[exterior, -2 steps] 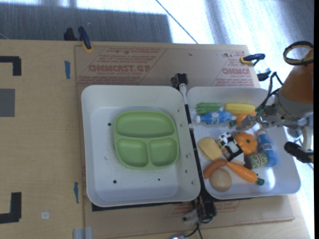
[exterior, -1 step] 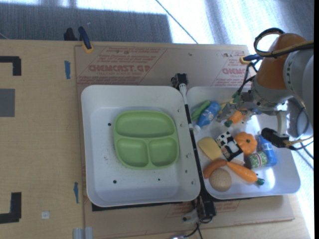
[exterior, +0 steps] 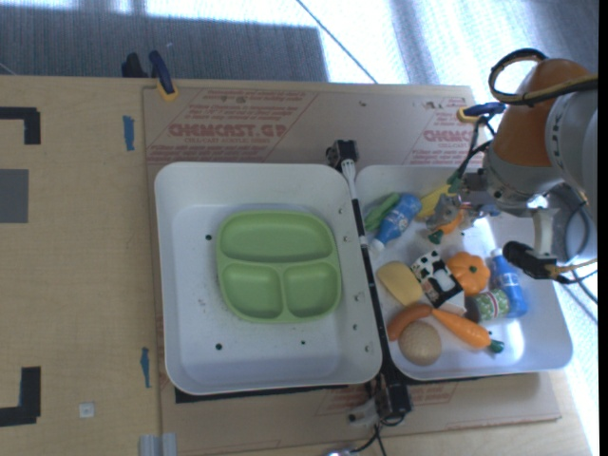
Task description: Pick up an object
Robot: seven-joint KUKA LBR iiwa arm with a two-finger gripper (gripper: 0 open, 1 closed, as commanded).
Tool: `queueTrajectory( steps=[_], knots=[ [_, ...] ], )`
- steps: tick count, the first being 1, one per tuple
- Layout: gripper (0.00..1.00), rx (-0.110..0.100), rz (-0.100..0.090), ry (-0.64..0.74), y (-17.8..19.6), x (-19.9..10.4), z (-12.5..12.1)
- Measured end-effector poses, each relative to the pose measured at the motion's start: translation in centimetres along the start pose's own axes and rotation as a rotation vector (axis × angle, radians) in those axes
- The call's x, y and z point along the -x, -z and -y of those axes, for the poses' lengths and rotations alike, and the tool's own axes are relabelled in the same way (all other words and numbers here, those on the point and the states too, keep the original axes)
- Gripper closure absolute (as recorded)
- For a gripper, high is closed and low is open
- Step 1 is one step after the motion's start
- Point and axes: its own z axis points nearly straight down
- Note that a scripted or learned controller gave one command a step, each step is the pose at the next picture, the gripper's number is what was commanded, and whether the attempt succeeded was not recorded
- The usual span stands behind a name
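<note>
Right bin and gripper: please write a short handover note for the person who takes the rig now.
Gripper: low over the back of the right bin, among the toys; whether it is open or shut cannot be told, and no grasp is visible.
Things: the right bin holds a blue-green bottle, a carrot, a small pumpkin, a round beige piece and more toys.
The left bin holds a green divided plate.
Done: nothing lifted that can be seen.
Left: grasp one object and lift it.

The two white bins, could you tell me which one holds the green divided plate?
The left bin holds the green divided plate, lying alone in its middle. The right bin instead carries a heap of small toy foods, among them a carrot.
</note>
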Motion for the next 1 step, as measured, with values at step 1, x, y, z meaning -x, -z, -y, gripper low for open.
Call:
queueTrajectory(
  steps=[1],
  knots=[
    [1.00,0.002,-0.002,0.001,10.87,-2.16,-3.45]
  ],
)
